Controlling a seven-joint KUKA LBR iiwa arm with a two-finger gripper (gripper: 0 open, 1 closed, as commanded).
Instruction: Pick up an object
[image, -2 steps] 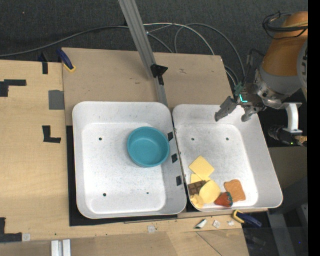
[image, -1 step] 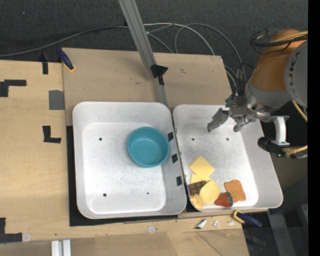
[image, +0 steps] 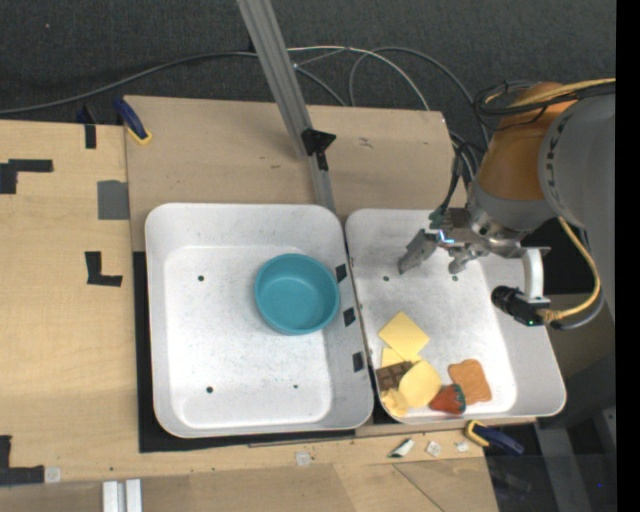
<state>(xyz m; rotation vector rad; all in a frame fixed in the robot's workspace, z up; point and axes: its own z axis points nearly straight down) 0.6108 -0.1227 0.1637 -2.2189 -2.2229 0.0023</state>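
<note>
Pale wood makes up the bench top (image: 230, 150), which carries two shallow white plastic bins side by side near its front edge. The left bin (image: 190, 300) holds a round teal plastic bowl (image: 295, 292), sitting upright toward the bin's right wall, about midway between back and front. The right bin (image: 455, 310) has its small things gathered in the front part: a flat yellow square piece (image: 404, 334) lies near the left wall, a second pale yellow piece (image: 419, 382) sits just in front of it, a small dark brown block (image: 390, 375) touches that piece's left side, an orange slab (image: 471, 379) lies to the right, and a small red piece (image: 447, 401) rests beside the orange slab, close to the front rim. The grey arm with its orange band (image: 515, 165) reaches in over the right bin's back edge. Its two-finger gripper (image: 436, 256) hangs over the back half of that bin with its fingers spread apart and nothing between them, well apart from the cluster of pieces.
</note>
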